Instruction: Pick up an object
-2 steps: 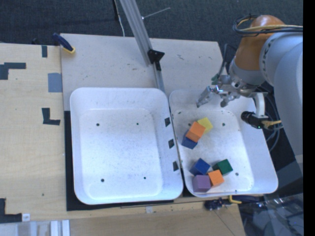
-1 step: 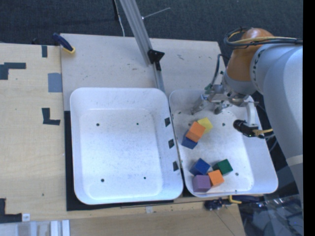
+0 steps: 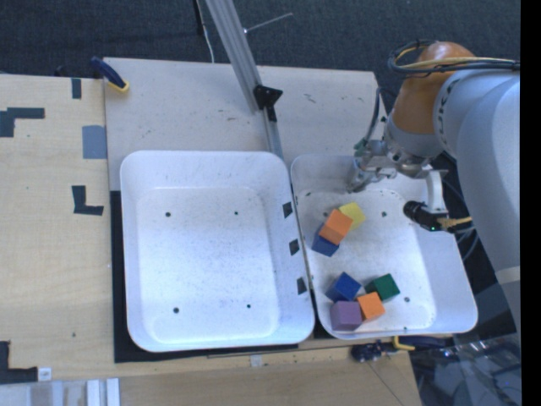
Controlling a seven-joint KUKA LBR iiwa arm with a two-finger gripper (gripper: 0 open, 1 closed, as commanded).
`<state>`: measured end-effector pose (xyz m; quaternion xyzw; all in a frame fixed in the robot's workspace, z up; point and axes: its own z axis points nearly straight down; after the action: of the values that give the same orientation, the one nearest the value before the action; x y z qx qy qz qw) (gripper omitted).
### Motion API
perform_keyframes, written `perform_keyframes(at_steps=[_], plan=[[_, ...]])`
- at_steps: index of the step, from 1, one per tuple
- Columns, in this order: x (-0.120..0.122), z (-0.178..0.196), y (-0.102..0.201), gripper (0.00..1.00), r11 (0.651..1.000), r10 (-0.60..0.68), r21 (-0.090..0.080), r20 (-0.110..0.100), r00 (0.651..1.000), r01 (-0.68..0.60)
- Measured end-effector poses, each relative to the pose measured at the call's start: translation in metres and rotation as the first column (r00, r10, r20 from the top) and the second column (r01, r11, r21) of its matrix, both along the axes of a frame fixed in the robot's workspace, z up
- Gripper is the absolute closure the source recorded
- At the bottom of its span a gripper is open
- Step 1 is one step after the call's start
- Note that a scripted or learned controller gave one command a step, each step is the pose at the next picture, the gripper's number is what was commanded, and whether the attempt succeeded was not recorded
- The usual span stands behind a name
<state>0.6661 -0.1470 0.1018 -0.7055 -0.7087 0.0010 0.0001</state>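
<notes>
Near the middle of the right bin (image 3: 439,299) an orange block (image 3: 337,225) touches a yellow block (image 3: 352,214) and a blue block (image 3: 324,244). By its near edge cluster a second blue block (image 3: 344,286), a green (image 3: 386,287), a small orange (image 3: 370,305) and a purple (image 3: 345,315). The gripper (image 3: 365,178) hangs at the far edge; I cannot tell how its fingers stand. The left bin (image 3: 135,227) adjoins.

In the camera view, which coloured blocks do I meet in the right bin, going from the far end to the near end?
yellow block → large orange block → dark blue block → green block → small orange block → purple block
</notes>
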Motion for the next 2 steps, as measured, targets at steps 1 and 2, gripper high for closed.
perform_keyframes(at_steps=[1, 2], plan=[[-0.007, 0.047, -0.002, 1.00, 1.000, -0.004, 0.001, 0.005, 1.000, 0.004], [-0.006, 0.111, 0.000, 1.00, 1.000, -0.002, 0.000, 0.008, 1.000, 0.002]])
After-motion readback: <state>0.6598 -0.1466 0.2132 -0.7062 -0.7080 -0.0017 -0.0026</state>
